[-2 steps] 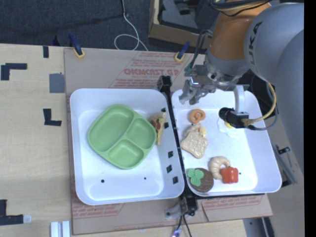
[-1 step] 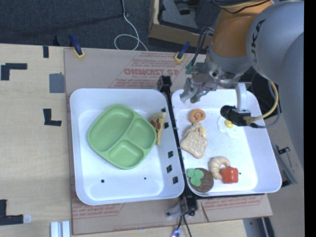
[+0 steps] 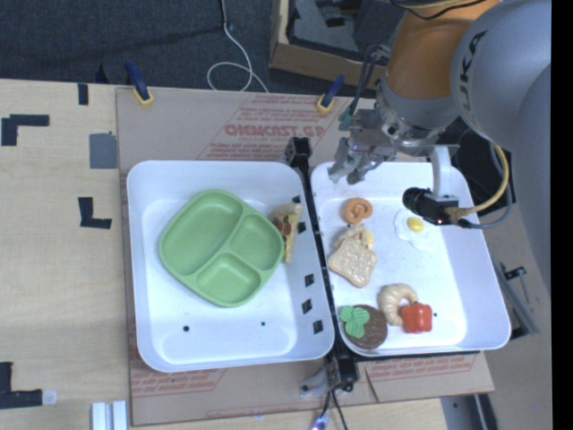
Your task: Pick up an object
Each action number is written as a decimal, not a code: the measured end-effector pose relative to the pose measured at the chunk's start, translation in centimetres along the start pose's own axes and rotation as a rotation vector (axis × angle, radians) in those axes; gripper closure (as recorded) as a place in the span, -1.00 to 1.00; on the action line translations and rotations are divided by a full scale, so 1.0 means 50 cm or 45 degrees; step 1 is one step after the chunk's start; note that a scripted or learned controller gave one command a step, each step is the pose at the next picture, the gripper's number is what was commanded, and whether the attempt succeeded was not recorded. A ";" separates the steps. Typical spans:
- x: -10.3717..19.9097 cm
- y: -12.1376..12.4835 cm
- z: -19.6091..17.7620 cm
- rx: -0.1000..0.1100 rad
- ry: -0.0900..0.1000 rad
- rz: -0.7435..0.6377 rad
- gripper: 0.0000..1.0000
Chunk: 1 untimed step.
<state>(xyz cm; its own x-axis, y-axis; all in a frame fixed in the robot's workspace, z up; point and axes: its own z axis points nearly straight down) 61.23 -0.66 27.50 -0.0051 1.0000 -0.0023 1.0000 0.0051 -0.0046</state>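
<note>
My gripper (image 3: 349, 170) hangs over the far left corner of the right bin (image 3: 474, 267), its two fingers slightly apart with nothing between them. Just in front of it lies a small orange ring-shaped pastry (image 3: 357, 210). Further forward are a slice of toast (image 3: 353, 262) and a fried egg (image 3: 413, 226). A pale croissant (image 3: 395, 297) and a red pepper (image 3: 417, 317) sit near the front. Beside them is a dark cookie with a green leaf (image 3: 363, 325).
The left bin (image 3: 148, 312) holds a green divided plate (image 3: 222, 247) and a pizza slice (image 3: 288, 225) against its right wall. A black divider (image 3: 309, 240) runs between the bins. A black cable fitting (image 3: 428, 204) hangs from the arm over the right bin's far side.
</note>
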 end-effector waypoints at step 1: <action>0.075 0.117 -0.054 -0.012 0.004 -0.001 1.00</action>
